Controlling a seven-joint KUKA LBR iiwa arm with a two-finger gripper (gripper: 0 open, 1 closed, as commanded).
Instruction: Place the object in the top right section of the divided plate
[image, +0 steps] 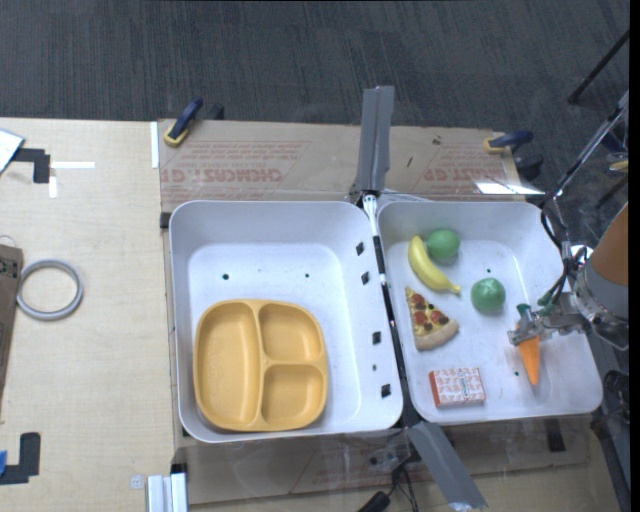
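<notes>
A yellow divided plate (215, 365) lies in the left bin (260, 240), with one long section on its left and two smaller ones on its right. Its top right section (290, 333) holds nothing. My gripper (530, 328) is low over the right side of the right bin (520, 235), directly at the green top end of an orange carrot (531, 364). The carrot points toward the bin's front edge and looks to be resting on the bin floor. The arm comes in from the right edge of the camera view.
The right bin also holds a banana (428, 266), two green balls (442, 244) (488, 294), a pizza slice (430, 319) and a red-and-white box (456, 386). A grey divider bar (375, 140) stands between the bins. A tape roll (47, 288) lies on the bench at the left.
</notes>
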